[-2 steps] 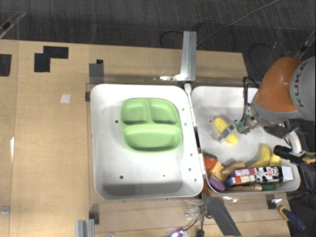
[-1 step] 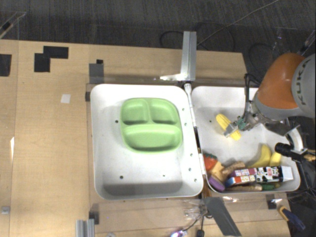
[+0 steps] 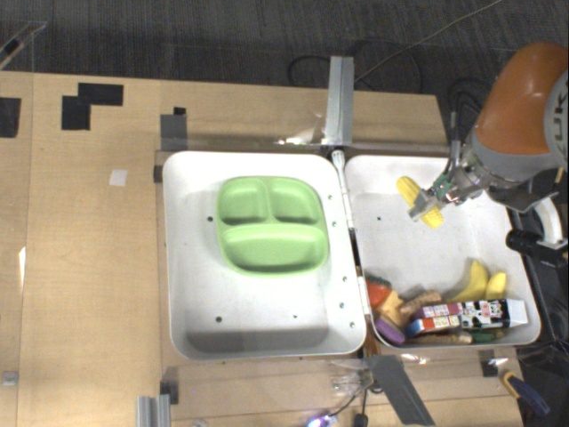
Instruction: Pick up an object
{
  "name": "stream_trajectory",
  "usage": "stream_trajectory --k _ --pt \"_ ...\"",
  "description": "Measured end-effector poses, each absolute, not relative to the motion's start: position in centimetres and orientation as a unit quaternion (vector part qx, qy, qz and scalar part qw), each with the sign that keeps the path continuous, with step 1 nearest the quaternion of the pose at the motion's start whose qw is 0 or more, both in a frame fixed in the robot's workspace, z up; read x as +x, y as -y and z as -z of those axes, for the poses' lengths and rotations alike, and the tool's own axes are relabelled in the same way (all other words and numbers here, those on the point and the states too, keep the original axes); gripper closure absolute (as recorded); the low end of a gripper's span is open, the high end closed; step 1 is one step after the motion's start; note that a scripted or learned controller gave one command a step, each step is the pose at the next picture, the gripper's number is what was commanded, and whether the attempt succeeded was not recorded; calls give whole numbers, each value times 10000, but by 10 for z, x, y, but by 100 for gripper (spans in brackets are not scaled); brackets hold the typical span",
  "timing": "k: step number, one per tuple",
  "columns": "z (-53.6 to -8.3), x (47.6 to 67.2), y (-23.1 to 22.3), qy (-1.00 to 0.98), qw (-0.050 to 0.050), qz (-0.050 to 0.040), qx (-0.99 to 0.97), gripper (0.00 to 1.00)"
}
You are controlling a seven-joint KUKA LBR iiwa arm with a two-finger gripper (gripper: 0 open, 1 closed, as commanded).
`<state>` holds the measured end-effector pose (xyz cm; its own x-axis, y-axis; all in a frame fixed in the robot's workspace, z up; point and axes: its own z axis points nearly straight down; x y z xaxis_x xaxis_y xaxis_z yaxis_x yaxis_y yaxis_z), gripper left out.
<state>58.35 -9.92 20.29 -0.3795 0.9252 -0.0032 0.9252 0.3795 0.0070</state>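
Hanging low over the far half of the right bin point(image 3: 388, 174), with the gripper point(image 3: 442, 194) touching or just beside the yellow corn cob point(image 3: 416, 199). Not possible to tell whether the pincer is wide, narrow or already gripping: too small and blurred at the tip. Probably closing in for the grasp.

Doing this well probably means:
- Centring over the middle of the cob rather than its near end, and gripping across its narrow width.
- Going down slowly until just short of the bin floor; likely to roll away if nudged from one side.
- Lifting straight up, well apart from the banana point(image 3: 477, 280) and the long printed box point(image 3: 468, 313) crowding the near edge.
- Leaving alone the green plate point(image 3: 271, 224) lying in the left bin point(image 3: 191, 238).
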Motion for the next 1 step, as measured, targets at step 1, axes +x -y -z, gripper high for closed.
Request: stream_trajectory --k 1 --pt "-206 630 73 -7684 25 -18 6399 100"
